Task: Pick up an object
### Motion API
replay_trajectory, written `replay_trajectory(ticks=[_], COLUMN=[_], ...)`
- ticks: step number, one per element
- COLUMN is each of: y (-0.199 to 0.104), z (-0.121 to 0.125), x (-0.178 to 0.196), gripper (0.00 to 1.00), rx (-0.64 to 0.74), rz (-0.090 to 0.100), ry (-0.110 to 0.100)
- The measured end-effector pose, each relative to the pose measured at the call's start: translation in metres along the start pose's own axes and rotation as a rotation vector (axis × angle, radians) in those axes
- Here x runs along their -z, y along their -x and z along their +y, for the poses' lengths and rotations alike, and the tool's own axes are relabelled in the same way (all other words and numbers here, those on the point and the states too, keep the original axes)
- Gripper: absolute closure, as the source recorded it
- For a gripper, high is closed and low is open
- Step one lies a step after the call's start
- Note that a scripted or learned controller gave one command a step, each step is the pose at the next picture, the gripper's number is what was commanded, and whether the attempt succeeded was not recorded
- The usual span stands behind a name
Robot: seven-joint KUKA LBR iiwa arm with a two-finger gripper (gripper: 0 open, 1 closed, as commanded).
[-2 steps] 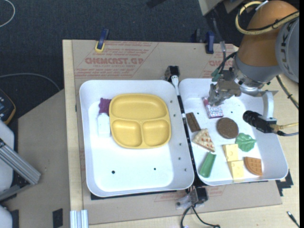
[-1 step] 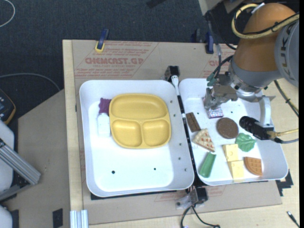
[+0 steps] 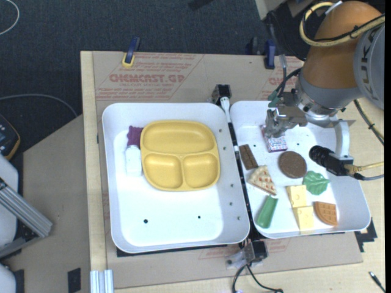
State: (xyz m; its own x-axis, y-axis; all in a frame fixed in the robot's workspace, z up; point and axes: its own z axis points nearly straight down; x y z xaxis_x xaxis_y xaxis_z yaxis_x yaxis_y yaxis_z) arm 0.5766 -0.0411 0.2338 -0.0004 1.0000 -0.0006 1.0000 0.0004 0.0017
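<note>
The tool (image 3: pixel 278 122) hangs low over the right bin's (image 3: pixel 360 191) upper part, directly above a small pink-and-white packet (image 3: pixel 277 143); whether it grips anything I cannot tell. A brown round cookie (image 3: pixel 292 164) and chocolate bar (image 3: pixel 247 156) lie near, crowding the packet's lower side.

yellow tray (image 3: pixel 179 154) crowding left bin (image 3: pixel 174 231), front floor open, right bin (image 3: pixel 348 215) cluttered

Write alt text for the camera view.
A grey and orange robot arm reaches from the right, its claw low over the right bin of toy food. The left bin holds a yellow divided plate.
</note>
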Motion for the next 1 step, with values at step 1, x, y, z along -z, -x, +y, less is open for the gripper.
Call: replay_trajectory(ticks=[1], y=[-0.0026], z=[-0.0114], x=[-0.0171], gripper=[1.00], rx=[-0.002], rz=[0.001], ry=[-0.006])
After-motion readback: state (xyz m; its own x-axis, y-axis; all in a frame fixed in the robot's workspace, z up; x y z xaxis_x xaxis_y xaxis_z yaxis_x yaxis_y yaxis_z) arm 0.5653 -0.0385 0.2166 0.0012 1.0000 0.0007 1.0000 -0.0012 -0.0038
